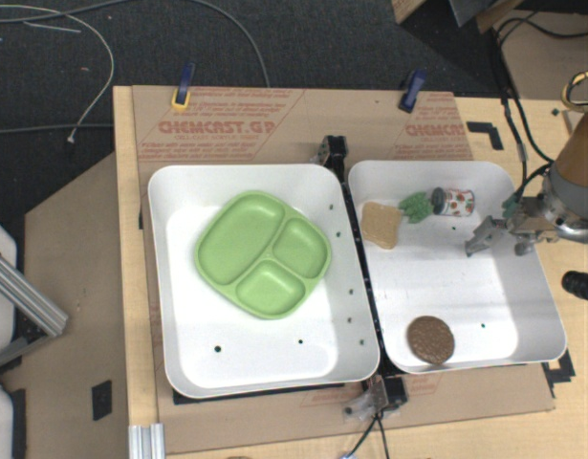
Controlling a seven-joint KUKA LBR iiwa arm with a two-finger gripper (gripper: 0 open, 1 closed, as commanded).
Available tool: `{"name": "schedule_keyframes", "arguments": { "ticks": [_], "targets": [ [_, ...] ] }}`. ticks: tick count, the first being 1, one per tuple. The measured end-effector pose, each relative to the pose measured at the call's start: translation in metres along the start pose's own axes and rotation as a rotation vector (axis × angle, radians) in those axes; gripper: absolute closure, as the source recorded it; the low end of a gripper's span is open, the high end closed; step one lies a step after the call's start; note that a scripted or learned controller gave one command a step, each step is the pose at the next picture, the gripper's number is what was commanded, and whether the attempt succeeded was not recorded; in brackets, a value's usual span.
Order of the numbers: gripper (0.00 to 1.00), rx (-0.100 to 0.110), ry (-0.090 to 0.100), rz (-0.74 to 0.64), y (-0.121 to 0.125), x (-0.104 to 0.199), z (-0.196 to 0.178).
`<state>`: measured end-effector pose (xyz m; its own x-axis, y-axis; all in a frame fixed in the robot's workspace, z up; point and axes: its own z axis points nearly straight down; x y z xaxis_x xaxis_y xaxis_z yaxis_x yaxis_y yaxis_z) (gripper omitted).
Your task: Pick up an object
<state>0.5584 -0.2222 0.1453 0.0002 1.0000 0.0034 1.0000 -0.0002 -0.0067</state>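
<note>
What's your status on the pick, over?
Gripper open, holding nothing, low over right bin. Nearest object: small patterned cup, lying beside green toy. Nothing in between.

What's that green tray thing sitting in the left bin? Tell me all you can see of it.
The green tray is a pale lime plate with rounded corners, moulded into three hollows: one large on its upper left, two smaller on the right and bottom. It looks like smooth, matte plastic, and nothing lies in it. It rests flat on the floor of the left bin, turned at a slant to the walls, near the middle, apart from every wall. Nothing else touches it.
</note>
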Motion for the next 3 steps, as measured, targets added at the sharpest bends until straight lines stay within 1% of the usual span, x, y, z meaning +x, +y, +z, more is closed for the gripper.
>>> {"name": "schedule_keyframes", "arguments": {
  "ticks": [1,2,3],
  "targets": [
    [1.00,-0.008,-0.003,-0.001,0.002,0.000,-0.014],
    [1.00,-0.013,-0.006,-0.002,0.002,0.006,-0.077],
    [1.00,-0.012,-0.005,-0.001,0.003,0.006,-0.098]
  ]
}}
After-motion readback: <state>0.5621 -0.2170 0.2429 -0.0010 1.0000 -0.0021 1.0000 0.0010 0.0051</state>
